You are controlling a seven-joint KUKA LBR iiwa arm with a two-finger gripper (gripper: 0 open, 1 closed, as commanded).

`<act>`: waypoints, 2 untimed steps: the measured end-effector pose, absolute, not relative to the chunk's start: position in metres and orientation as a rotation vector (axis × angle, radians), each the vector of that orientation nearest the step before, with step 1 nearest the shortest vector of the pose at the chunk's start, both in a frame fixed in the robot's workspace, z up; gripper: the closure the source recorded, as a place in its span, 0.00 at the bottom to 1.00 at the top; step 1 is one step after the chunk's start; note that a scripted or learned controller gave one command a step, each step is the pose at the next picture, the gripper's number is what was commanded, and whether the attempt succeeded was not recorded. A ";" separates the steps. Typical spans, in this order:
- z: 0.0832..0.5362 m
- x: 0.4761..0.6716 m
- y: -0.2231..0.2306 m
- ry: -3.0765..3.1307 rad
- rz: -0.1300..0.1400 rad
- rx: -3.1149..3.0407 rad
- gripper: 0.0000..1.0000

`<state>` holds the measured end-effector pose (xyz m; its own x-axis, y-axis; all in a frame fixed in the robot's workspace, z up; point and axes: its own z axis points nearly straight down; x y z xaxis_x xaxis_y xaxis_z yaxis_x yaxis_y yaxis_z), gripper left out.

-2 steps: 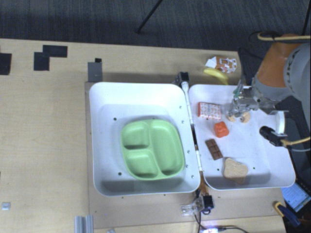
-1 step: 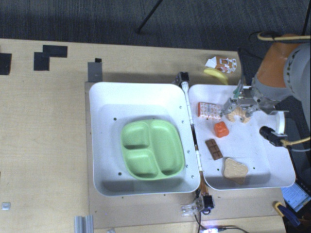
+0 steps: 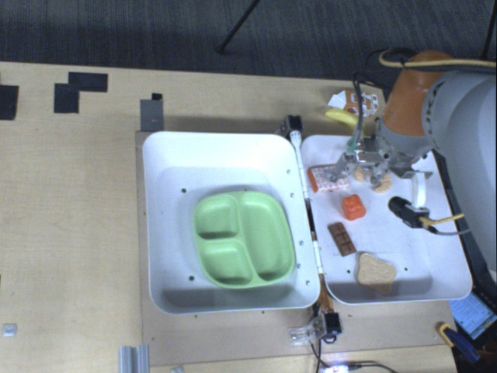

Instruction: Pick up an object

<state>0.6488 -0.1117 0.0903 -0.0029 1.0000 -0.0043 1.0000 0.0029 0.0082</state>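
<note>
Wooden bench (image 3: 70, 208) carries two shallow white bins touching side by side: left bin (image 3: 167, 208), right bin (image 3: 446, 274). Black tape patches (image 3: 78, 90) sit on its far left, and a small clear clip (image 3: 307, 334) lies at the near edge

Single fixed camera above bench (image 3: 70, 208), looking down aslant on both bins (image 3: 155, 208); arm (image 3: 458, 123) enters right.
</note>
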 end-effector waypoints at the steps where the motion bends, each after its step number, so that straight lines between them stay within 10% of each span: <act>1: 0.103 0.652 -0.109 2.221 0.018 2.204 1.00; 2: 0.102 0.651 -0.109 2.223 0.016 2.205 0.00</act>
